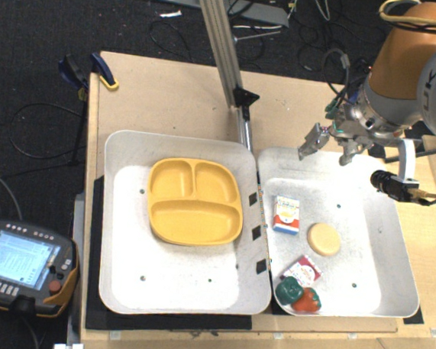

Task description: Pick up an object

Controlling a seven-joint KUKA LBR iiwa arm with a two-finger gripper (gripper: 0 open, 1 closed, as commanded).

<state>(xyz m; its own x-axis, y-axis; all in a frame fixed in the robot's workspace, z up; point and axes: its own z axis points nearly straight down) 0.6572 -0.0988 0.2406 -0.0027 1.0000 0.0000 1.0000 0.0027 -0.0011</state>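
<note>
Cardboard, by the look of it, makes up the small white and orange box (287,215) lying in the right white plastic bin (383,216), near that bin's left wall. It is probably light and stiff, with flat sides that suit a pinch across its narrow width. Just beside it to the right rests a pale round disc (324,239), likely hard and smooth, so it could slip unless taken across its rim. In the bin's front left corner a red and white packet (305,272) lies touching a green and red rounded lump (298,294); these look crowded and awkward to separate.

Above the bin's far edge hangs the 2-finger gripper (327,145), fingers spread wide and nothing between them, well apart from all 4 items. In the left white bin (116,198) sits a yellow plastic divided plate (195,201) with 3 compartments.

Print on the box is too small to read, and what the green and red lump is stays unclear. Most of the grey and orange arm (421,59) is cut off at the frame's right.
</note>
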